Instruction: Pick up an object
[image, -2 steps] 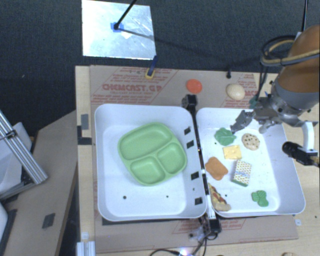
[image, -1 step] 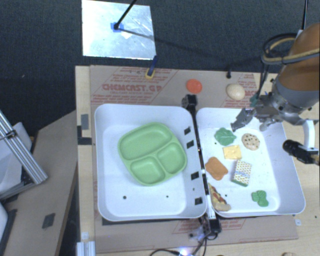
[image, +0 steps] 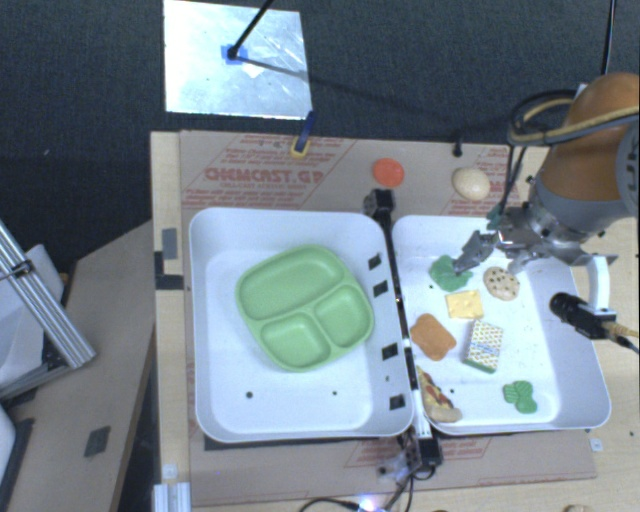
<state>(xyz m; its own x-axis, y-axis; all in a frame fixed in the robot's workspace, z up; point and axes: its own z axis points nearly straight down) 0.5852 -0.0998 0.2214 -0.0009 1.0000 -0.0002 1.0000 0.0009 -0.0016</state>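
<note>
Look at the cardboard sheet lying on the tabletop under the two bins: along its far strip, red block lettering reads roughly "CHEMCAST GP". More red print shows on the sheet's far right corner and along its near edge, but you cannot read it. Nothing else carries legible text.

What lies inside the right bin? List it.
In the right bin: green leafy piece, cookie, yellow square, orange piece, patterned block, green cluster, hot dog. The tool covers some of the floor.
</note>
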